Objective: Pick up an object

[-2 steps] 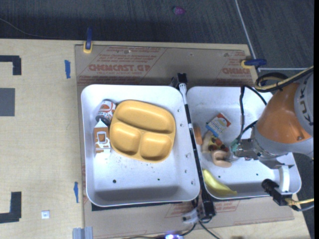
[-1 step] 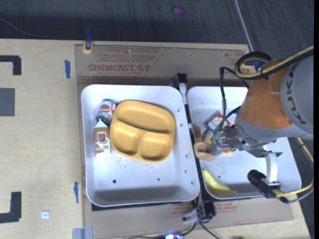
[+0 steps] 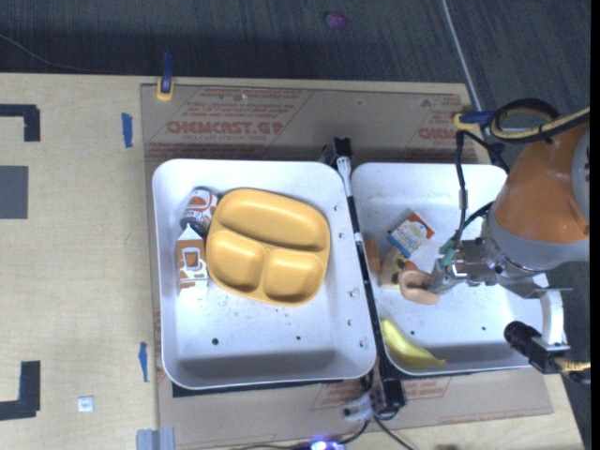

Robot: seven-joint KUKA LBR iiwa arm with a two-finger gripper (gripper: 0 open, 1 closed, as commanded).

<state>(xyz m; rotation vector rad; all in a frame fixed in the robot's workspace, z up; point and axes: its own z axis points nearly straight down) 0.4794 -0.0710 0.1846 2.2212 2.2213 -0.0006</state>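
In the camera view, the two-finger gripper is low in the right white bin, its tip touching or just beside a tan, curved, ring-like object; whether the jaws are parted or closed on it cannot be told from this angle. A small blue-and-orange carton lies just behind, and a yellow banana sits near the front-left corner. For a sound pick, centre the tan piece between the jaws, close fully, then raise vertically, clear of the carton.
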